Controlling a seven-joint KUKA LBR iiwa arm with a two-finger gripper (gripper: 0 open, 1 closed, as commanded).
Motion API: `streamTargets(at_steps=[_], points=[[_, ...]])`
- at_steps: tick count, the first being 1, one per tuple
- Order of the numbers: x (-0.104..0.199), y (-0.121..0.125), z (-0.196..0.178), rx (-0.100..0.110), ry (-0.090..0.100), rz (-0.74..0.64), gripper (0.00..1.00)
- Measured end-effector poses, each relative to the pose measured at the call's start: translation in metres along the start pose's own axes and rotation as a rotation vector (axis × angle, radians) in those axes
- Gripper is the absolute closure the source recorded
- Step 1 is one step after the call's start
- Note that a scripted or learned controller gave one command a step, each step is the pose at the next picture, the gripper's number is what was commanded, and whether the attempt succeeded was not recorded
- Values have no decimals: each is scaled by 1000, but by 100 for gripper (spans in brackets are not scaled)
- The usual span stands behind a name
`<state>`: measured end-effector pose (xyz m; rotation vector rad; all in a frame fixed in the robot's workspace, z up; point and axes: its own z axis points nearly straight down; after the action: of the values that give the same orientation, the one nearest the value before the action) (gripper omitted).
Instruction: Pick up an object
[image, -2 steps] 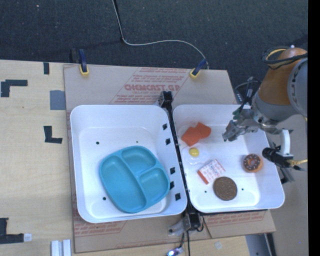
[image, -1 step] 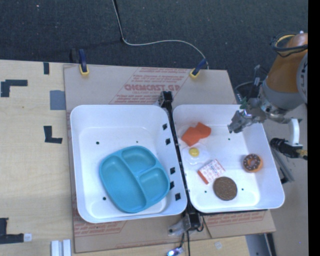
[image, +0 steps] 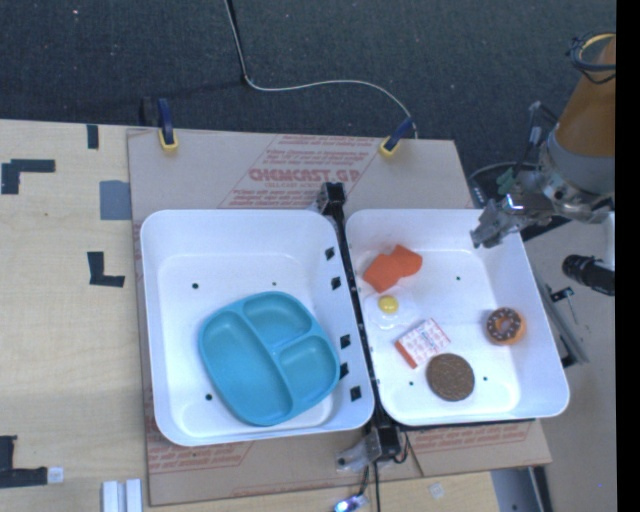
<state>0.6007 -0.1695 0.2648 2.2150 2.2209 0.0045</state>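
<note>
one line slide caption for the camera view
Gripper above right bin edge; blue tray in left bin.

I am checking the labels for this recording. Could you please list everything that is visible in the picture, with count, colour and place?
bins: 2, white, side by side on the bench
divided plate: 1, blue, three compartments, in the left bin
orange object: 1, orange, upper left of the right bin
small yellow object: 1, yellow, just below the orange one
packet: 1, red and white, middle of the right bin
round brown disc: 1, brown, lower part of the right bin
doughnut: 1, brown with sprinkles, right side of the right bin
clamps: 2, blue and yellow, on the top edge of the cardboard
claw: 1, grey, over the upper right corner of the right bin
</note>
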Motion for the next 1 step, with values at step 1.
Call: streamTargets(at_steps=[1], points=[[61, -8, 0, 6, 3, -4, 100]])
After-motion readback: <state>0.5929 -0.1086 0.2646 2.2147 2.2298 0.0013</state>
